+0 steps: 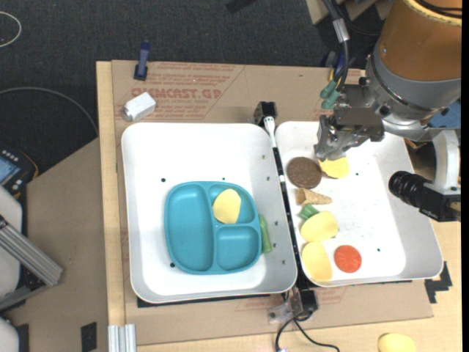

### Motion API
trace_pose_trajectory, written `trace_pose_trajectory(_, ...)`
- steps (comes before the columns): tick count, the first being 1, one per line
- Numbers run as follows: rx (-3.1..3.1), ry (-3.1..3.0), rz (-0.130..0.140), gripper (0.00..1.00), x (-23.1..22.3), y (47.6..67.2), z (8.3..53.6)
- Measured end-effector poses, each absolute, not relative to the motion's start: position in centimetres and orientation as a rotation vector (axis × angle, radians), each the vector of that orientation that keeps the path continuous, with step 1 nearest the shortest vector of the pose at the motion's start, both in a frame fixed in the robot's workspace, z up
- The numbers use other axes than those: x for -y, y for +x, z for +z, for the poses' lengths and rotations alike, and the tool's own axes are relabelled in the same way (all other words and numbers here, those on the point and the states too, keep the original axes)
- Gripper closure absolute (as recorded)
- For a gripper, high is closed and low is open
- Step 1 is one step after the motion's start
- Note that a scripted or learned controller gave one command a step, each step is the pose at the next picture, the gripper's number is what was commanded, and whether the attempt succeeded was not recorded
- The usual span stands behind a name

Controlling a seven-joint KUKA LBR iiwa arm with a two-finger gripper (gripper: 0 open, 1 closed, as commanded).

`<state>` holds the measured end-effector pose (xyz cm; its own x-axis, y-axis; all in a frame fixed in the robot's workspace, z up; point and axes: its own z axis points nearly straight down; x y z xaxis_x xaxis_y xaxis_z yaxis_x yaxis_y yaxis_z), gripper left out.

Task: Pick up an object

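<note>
My gripper (pixel 327 152) hangs low in the right bin (pixel 410 218), just above a yellow piece (pixel 336 169) and beside a brown round cookie (pixel 303 172). Nothing shows between its fingers. Below the cookie lie a tan wedge (pixel 313 196), a small green piece (pixel 308 212), two pale yellow pieces (pixel 319 226) (pixel 317 261) and a red disc (pixel 348 259).
The left bin (pixel 146 167) holds a teal divided plate (pixel 192 229) with a yellow piece (pixel 227 206) in its upper right compartment. A green strip (pixel 264 235) lies by the plate's right rim. A black divider clip (pixel 264 113) sits between the bins.
</note>
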<state>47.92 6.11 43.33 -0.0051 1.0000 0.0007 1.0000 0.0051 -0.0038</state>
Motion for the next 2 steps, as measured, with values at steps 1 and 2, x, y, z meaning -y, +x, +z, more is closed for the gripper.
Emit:
trace_pose_trajectory(1, 2.22, -2.218, 0.007, 1.0, -6.9, 47.9, 39.3)
trace_pose_trajectory(2, 2.214, -2.222, 0.011, 1.0, -5.0, 47.9, 33.1)
